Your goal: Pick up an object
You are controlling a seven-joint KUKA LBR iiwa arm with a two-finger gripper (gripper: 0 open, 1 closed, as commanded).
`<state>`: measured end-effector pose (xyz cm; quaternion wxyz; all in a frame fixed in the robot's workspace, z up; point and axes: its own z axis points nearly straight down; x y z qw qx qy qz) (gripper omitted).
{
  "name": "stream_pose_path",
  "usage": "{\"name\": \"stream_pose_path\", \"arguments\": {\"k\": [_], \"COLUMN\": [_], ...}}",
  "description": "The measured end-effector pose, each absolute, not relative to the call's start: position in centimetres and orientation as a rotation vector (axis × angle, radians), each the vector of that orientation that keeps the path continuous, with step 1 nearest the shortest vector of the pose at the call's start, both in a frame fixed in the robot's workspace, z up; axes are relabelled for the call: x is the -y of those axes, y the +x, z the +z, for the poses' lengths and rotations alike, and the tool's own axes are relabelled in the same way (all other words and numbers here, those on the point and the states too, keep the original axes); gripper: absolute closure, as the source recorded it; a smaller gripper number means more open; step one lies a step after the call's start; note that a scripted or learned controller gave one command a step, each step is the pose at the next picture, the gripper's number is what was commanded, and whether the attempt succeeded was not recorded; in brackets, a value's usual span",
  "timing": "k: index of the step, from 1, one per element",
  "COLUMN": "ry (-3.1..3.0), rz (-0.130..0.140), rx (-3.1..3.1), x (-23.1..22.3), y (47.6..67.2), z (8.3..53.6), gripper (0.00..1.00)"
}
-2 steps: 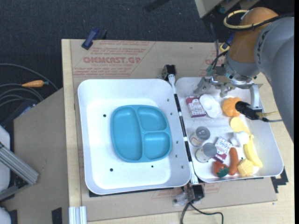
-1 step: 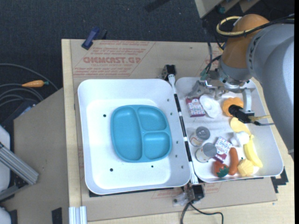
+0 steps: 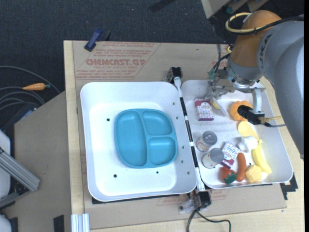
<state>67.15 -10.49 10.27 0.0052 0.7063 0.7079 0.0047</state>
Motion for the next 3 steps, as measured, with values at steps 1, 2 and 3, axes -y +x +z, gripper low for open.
{"name": "stream_pose_path", "arguments": {"k": [1,2,3], "ry": [2.216,2.22,2.225], "rz": [0.008,0.0,-0.005], "rx": [-2.222,-2.222,-2.221], "x": [3.4,3.5,11.1], "y": [66.0,65.8,63.2], "z": [21.1,20.9,12.4], "gripper": [1.0,0.0,0.0]}}
